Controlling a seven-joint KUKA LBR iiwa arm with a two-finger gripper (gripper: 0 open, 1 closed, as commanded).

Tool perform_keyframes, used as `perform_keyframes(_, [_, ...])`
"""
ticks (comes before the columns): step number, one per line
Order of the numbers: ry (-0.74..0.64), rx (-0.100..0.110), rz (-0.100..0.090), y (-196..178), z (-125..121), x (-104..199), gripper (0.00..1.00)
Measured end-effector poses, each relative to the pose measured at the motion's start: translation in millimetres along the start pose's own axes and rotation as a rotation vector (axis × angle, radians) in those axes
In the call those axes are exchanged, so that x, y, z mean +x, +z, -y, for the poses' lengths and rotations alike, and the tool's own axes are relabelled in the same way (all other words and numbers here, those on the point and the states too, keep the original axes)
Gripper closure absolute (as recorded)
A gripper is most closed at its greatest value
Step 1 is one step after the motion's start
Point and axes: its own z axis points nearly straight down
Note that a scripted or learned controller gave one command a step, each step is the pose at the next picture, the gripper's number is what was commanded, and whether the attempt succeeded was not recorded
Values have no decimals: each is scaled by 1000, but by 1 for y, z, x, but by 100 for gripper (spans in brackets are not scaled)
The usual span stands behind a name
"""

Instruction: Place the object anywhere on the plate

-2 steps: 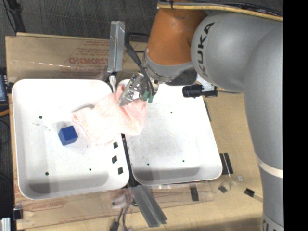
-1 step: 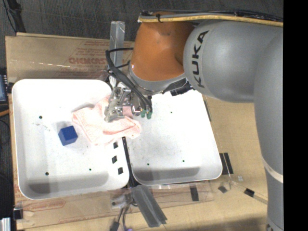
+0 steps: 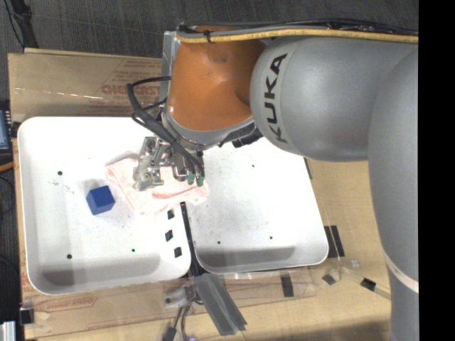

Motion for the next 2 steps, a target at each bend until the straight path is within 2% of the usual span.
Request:
perform_keyframes(1, [-2,0,0,6,-44,27,100])
perform_keyframes(2, [-2,0,0,6,-44,27,0])
